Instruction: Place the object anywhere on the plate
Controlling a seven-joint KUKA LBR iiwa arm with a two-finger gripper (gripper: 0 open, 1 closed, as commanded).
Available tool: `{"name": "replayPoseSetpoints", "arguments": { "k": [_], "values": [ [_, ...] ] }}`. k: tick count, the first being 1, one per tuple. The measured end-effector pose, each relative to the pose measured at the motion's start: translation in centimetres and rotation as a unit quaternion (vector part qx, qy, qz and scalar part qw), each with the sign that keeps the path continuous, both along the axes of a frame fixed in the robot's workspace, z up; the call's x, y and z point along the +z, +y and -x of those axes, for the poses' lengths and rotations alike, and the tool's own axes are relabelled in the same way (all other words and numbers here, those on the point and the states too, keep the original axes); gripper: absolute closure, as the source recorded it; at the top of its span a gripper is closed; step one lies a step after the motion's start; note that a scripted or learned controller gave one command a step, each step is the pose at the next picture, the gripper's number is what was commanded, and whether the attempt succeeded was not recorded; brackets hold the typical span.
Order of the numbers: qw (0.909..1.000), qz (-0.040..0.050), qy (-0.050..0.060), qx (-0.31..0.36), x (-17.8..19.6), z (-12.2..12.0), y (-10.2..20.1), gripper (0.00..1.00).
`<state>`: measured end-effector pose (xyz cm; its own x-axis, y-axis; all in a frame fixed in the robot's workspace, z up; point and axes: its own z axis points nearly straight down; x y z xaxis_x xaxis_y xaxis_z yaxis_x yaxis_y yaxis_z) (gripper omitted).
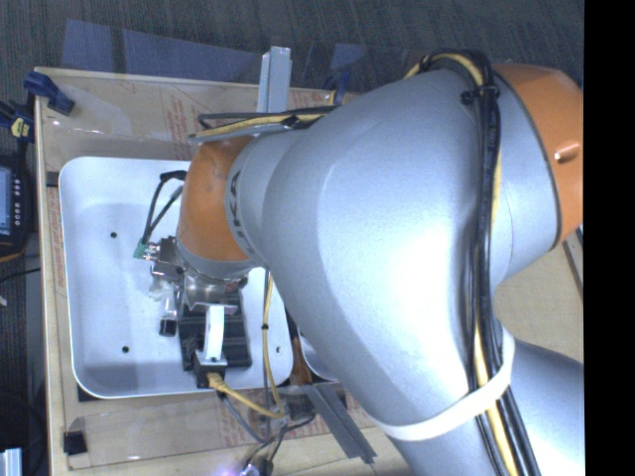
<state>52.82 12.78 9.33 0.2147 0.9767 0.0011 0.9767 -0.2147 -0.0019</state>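
1. Dark carpet (298, 8) lies beyond the far edge of one pale wooden bench (99, 107); one grey upright post (276, 77) stands at that edge, with bluish panels (149, 53) leaning behind it.
2. Two white bins sit on the bench. The left bin (94, 296) shows most of its floor and its rounded left rim. The right bin (310, 363) shows as a small white sliver under the arm, too little to be sure of.
3. One grey arm (397, 246) reaches in from the right and covers the middle and right of the scene. Two orange parts are on it: one band (203, 206) above the wrist, and one at the upper right (551, 137), cut off at the edge.
4. The jaws hang below the orange band over the middle of the left bin, amid a tangle of metal and wires. Whether they are open or shut, or have hold of anything, cannot be told.
5. Two small dark specks mark the left bin's floor, one near the far side (112, 234) and one near the front (126, 349); what they are is too small to tell.
6. Where the object and the plate lie cannot be told: the arm hides the right bin and the right part of the left bin.
7. One blue clamp (45, 92) grips the bench's far left corner; one black device (10, 201) is cut off at the left edge.
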Motion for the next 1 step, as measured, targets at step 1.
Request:
{"name": "replayPoseSetpoints", "arguments": {
  "k": [1],
  "values": [
    [0.9969, 0.0012, 0.001, -0.079, -0.14, -5.43, 1.12, 1.00]
  ]
}}
